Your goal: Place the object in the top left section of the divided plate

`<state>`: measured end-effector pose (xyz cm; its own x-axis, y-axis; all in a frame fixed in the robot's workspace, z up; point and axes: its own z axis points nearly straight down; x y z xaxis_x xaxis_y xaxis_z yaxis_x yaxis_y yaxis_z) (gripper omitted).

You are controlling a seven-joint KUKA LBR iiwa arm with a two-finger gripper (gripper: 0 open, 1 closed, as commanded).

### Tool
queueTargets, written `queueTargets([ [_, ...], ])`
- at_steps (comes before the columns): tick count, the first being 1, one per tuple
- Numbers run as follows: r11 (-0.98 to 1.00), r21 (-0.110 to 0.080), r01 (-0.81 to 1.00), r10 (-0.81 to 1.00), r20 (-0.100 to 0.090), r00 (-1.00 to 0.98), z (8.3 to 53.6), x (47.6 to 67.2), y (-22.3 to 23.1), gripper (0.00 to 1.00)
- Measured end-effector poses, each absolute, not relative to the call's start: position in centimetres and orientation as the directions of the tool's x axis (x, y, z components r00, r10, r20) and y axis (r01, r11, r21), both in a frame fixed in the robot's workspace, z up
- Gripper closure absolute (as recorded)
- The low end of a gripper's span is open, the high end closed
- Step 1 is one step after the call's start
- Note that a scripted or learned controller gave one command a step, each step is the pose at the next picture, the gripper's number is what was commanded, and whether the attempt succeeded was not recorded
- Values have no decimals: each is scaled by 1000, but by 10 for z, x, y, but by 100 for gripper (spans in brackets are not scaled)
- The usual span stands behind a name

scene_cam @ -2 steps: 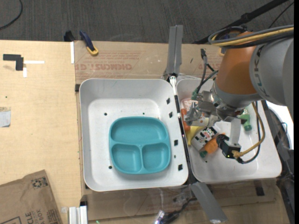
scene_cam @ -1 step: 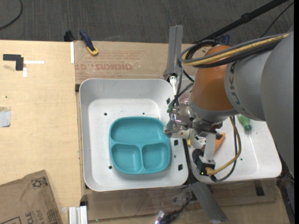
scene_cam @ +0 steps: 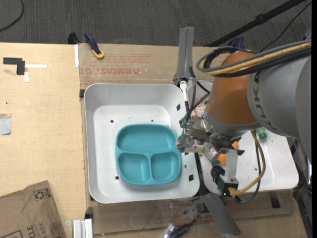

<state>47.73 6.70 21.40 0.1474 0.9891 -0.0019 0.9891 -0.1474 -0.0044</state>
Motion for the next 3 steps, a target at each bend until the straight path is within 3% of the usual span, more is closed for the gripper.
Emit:
queueTargets([
  [3, -156, -11, 988, 988, -9, 156, 238, 480, 62, 100],
])
